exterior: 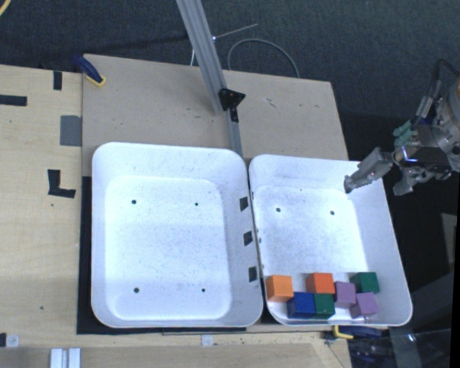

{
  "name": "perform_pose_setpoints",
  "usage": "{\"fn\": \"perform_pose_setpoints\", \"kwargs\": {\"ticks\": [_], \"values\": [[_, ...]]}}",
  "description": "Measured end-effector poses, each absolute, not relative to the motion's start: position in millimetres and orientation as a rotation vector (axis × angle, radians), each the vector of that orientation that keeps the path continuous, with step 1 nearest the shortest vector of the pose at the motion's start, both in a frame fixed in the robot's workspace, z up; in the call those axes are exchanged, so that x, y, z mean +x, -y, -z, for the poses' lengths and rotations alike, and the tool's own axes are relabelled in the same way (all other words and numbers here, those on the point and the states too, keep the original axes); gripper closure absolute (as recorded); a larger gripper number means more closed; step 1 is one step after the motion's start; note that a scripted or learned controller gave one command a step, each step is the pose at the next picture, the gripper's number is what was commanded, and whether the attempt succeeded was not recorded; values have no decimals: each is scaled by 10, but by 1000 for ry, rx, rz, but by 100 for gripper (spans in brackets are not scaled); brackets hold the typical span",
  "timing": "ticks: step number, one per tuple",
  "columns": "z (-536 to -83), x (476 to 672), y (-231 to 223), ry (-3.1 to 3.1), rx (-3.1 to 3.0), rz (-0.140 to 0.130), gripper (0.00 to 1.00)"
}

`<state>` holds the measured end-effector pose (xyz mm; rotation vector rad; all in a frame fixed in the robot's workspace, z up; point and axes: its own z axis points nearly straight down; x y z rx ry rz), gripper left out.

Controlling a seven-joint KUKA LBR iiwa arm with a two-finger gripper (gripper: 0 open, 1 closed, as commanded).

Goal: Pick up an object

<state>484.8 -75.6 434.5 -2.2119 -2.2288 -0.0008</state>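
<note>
Currently pre-grasp. Pincer (pixel 377 174) parked over far-right rim of right bin (pixel 313 223), fingers look spread, nothing between them. Arm coming in from right, wrist well above bin floor.

Blocks all bunched in near-right corner of right bin, touching or nearly so:
- orange block (pixel 280 287), left end of cluster
- blue block (pixel 303 304), near row
- second orange block (pixel 321 283), mid
- green block (pixel 324 304), just right of blue
- purple block (pixel 345 292)
- second purple block (pixel 367 304), close to near-right wall
- dark green block (pixel 366 282), far-right of group

Left bin (pixel 164 237) bare apart from small dark dots. Worktop (pixel 142 96) carries both bins.

Pincer well apart from cluster; needs travel toward near side before descent.

Risks, as judged:
- Tight packing: no finger room between neighbours, likely lands on top of a block or wedges two at once, then slips.
- Purple and dark green blocks near wall: finger could strike rim or sloped side, shift bin.
- Descent off-centre just shoves cluster into corner, closes on air.
- Left orange block has most free side, probably safest target.
</note>
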Motion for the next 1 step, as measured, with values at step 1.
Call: {"fn": "perform_pose_setpoints", "kwargs": {"ticks": [1], "values": [[-4049,4968,-52,2229,-2210,-2,0]]}}
